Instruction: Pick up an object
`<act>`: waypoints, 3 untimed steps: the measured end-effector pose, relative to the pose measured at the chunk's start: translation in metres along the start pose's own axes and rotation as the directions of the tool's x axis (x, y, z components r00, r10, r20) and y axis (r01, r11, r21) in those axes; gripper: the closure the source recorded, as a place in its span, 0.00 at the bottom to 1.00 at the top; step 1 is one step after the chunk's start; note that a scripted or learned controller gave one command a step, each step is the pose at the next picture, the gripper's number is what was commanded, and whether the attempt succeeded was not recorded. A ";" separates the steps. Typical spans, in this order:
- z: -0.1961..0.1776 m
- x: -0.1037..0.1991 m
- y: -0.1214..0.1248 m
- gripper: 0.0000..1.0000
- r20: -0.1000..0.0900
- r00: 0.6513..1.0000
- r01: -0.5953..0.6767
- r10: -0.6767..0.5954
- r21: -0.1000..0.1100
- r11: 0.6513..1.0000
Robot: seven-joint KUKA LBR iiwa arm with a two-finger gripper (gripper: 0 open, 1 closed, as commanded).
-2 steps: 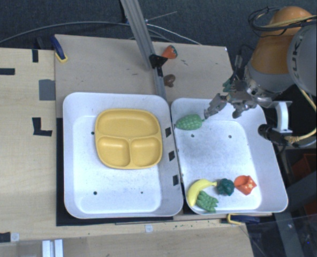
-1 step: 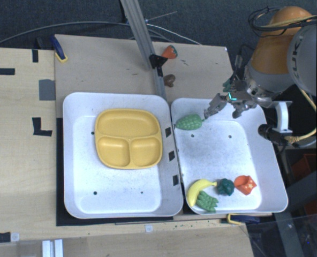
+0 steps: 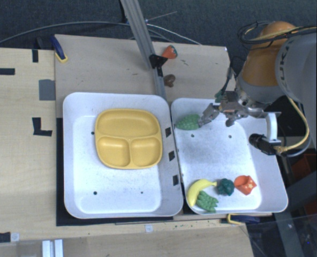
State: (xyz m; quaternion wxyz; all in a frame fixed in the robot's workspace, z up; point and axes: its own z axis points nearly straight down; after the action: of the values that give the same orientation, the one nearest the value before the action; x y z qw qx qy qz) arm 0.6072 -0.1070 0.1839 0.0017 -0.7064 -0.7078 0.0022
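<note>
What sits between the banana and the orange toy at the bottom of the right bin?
In the camera view, a dark green toy lies between the banana and the orange toy, at the near edge of the right bin.

Pale wooden bench top (image 3: 19,143), dark carpeted floor (image 3: 67,7) behind, slanted grey metal pole (image 3: 140,28), black tape marks (image 3: 38,126)

Arm (image 3: 287,52) cut off at right edge; banana (image 3: 197,189) partly hidden.
</note>
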 end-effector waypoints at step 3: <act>0.085 0.002 0.000 1.00 0.000 1.000 0.001 -0.001 -0.004 1.000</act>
State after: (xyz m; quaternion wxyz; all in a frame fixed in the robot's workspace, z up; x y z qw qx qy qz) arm 0.6069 -0.1047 0.0987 0.0004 -0.7060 -0.7082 0.0007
